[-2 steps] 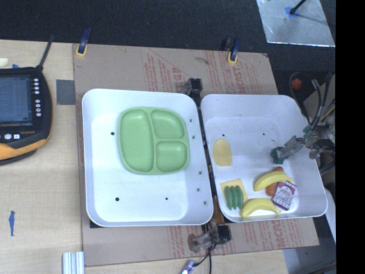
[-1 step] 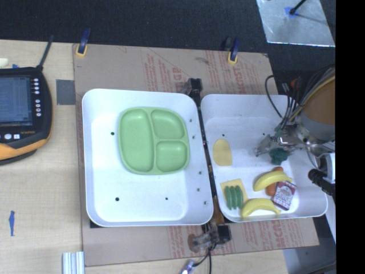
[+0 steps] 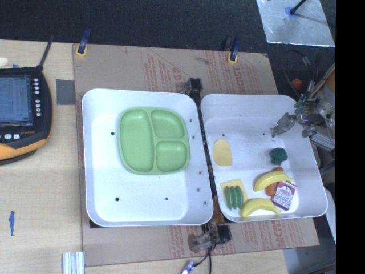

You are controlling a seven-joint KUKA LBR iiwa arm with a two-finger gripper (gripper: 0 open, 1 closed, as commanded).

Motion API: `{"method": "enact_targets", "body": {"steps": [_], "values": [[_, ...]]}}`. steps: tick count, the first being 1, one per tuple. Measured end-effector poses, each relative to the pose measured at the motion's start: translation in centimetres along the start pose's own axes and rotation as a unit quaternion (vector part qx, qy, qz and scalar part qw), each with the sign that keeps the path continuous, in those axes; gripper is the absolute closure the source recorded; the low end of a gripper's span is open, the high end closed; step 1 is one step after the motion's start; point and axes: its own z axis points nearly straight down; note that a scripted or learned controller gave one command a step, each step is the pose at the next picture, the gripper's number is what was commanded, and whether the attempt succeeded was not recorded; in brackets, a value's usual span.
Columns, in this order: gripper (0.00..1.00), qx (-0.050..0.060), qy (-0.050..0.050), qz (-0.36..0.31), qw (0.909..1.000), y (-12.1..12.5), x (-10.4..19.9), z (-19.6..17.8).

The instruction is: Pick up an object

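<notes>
I see the gripper [image 3: 283, 125] at the right bin's [image 3: 251, 110] upper right, above the dark green piece [image 3: 278, 155]; its fingers' spread I cannot tell.

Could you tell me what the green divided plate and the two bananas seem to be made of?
Green divided plate: probably moulded plastic, matte, one even pale colour with rounded compartment walls. Bananas: likely plastic toy food, smooth, uniformly bright yellow with a slight sheen.
</notes>
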Motion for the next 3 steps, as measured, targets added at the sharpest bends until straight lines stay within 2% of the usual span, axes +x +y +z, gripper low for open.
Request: {"method": "enact_targets", "body": {"steps": [1, 2, 3], "values": [[0.0, 0.002, 0.0, 0.0, 1.0, -1.8, 0.1, 9.1], [1.0, 0.002, 0.0, -0.001, 1.0, -1.7, 0.0, 8.0], [1.0, 0.0, 0.001, 0.0, 1.0, 0.1, 7.9, -2.3]]}}
